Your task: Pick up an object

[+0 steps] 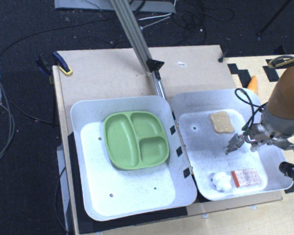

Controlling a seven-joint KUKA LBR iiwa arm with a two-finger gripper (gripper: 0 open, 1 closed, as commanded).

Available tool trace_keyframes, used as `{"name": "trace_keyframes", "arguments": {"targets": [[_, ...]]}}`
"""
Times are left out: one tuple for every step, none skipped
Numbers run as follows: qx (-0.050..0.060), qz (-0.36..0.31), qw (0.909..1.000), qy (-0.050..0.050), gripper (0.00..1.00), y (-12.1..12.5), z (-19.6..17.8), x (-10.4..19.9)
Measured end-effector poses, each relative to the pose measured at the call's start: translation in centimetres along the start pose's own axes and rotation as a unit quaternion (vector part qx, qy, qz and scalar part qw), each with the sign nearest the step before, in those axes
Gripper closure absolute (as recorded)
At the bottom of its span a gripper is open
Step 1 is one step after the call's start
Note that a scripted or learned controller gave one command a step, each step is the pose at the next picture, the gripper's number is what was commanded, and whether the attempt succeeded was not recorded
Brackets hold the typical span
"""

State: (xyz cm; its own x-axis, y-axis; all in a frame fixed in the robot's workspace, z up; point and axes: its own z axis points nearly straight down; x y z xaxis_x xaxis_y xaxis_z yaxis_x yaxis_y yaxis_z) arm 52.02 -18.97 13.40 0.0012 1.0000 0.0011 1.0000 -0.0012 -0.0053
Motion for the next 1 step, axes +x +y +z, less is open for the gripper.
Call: {"name": "trace_keyframes", "arguments": {"targets": [[-0.003,0.0,1.0,-0.001,1.0,0.14,-1.32,0.0]]}}
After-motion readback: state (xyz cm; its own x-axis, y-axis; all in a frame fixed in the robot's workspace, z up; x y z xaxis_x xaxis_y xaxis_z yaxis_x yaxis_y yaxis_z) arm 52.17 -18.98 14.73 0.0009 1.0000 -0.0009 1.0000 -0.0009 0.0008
